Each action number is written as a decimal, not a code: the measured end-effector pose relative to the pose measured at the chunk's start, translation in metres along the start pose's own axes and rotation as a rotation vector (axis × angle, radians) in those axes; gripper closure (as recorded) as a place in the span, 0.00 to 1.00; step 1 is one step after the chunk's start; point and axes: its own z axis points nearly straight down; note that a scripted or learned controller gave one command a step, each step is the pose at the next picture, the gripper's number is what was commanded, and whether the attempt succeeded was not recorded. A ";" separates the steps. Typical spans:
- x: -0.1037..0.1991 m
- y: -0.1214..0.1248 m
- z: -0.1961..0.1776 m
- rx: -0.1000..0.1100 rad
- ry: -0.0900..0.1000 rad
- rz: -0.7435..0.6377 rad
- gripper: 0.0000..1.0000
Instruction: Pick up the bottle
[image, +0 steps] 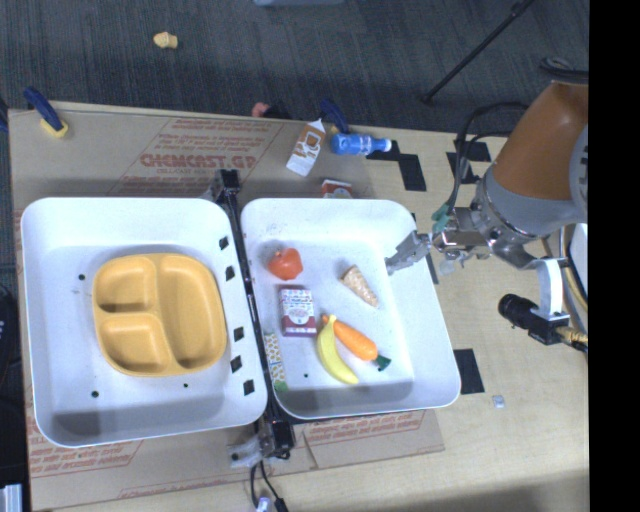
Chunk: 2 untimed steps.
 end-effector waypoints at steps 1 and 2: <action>0.000 0.000 -0.010 0.002 0.001 -0.005 1.00; -0.001 -0.057 0.094 0.002 0.001 0.187 1.00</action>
